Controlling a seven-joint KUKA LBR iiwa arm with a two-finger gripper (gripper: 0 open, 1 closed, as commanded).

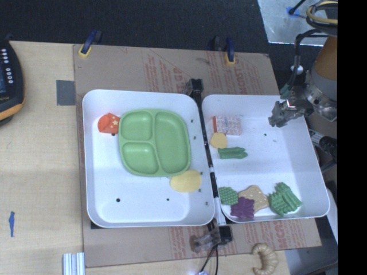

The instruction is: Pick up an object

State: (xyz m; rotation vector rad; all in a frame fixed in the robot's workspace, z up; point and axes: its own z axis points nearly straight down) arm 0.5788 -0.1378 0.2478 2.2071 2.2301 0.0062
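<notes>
End effector [281,114] hovers, apparently empty, over right bin [298,153]

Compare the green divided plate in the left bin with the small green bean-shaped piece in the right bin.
The green divided plate is large, pale green, rounded-square, with three compartments; the small green bean-shaped piece is far smaller, darker green, long and narrow. The plate sits beside a yellow oval piece; the bean lies below a small yellow round piece. Both lie flat.
</notes>
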